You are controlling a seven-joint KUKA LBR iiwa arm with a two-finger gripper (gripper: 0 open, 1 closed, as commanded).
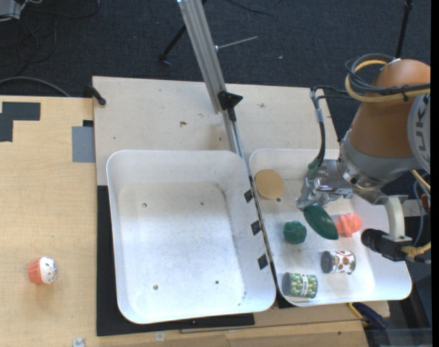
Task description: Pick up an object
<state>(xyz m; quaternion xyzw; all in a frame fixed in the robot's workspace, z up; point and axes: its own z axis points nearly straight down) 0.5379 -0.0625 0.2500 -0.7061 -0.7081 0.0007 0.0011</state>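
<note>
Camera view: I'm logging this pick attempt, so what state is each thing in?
gripper: low in the right bin, above the dark green oval piece.
dark green oval piece: tilted, right under the gripper.
green ball: resting loose.
orange-pink piece: resting loose.
tan disc: lying flat.
green-labelled can: on its side.
red-and-white can: on its side.

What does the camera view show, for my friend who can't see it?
A grey and orange robot arm lowers its end effector into the right white bin, just above a dark green object. Around it lie a green ball, an orange toy, two small cans and a tan disc. The left bin sits beside it.
</note>
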